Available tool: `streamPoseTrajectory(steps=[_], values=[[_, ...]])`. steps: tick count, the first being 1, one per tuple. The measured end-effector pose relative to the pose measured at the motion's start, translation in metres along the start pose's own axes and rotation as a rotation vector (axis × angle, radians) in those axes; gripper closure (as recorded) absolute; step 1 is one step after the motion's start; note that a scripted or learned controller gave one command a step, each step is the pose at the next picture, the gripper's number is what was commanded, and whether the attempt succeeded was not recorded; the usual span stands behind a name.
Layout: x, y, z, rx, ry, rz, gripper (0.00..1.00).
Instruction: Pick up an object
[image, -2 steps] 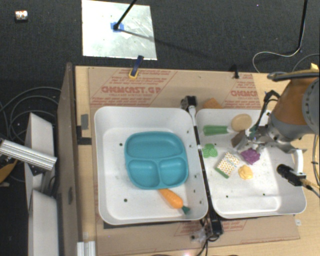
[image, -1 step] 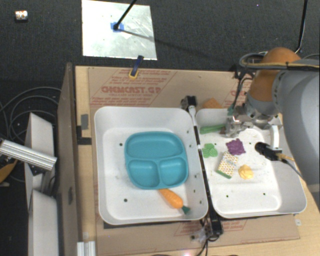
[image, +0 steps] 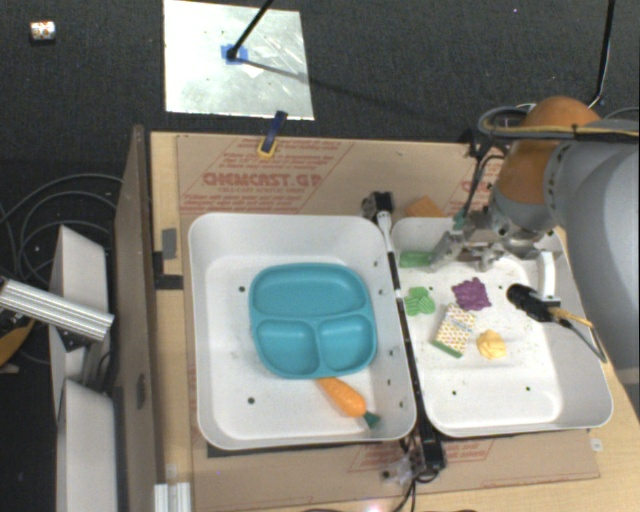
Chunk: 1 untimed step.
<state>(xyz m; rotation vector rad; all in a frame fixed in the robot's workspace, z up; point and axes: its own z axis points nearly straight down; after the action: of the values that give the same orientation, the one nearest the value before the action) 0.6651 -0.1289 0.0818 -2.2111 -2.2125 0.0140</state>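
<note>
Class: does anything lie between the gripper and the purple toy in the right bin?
Nothing visible does. The gripper hangs over the far end of the right bin, and the purple toy lies just nearer the camera, with bare white floor between. The green piece sits off to the side, by the divider.

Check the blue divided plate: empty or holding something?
Empty. All three compartments of the blue divided plate are bare; the toy carrot lies outside its rim.
</note>
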Motion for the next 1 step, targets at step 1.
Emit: streamPoseTrajectory(steps=[1], values=[[-0.0059,-0.0536,-0.0016,-0.015,-0.003,0.0,0.0]])
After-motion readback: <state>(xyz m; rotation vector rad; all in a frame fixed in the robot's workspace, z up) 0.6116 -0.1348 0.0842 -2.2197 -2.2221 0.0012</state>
